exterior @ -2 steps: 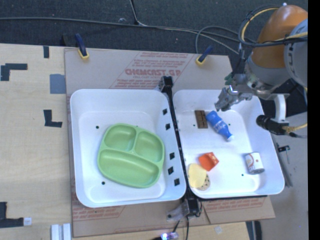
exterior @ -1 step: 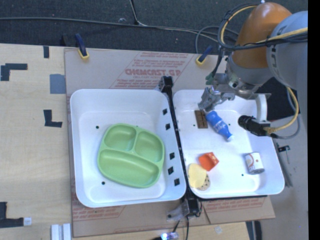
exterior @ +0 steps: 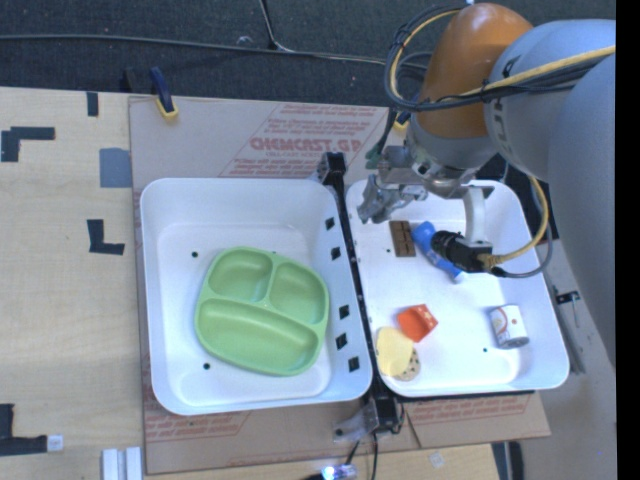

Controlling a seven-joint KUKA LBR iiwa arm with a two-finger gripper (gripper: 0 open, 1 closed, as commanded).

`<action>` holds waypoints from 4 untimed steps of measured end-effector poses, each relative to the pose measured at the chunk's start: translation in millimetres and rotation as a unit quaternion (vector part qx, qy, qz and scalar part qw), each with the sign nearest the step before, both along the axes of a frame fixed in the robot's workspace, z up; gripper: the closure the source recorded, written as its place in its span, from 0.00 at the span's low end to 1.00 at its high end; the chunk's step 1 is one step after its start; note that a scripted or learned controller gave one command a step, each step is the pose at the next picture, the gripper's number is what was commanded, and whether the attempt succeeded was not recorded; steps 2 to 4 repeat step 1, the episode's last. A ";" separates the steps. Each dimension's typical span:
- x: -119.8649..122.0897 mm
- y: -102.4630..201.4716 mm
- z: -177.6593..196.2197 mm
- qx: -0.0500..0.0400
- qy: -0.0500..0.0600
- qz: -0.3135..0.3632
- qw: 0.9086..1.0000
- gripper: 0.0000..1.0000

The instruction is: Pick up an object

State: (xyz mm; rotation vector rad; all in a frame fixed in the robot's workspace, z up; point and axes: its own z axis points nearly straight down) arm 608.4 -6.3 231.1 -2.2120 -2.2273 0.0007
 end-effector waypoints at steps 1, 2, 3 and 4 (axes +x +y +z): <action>-17.5 56.7 -5.2 0.000 0.000 0.000 1.000 1.00; -17.5 56.7 -5.2 0.000 0.000 0.000 1.000 1.00; -17.5 56.7 -5.2 0.000 0.000 0.000 1.000 1.00; -17.5 56.7 -5.2 0.000 0.000 0.000 1.000 1.00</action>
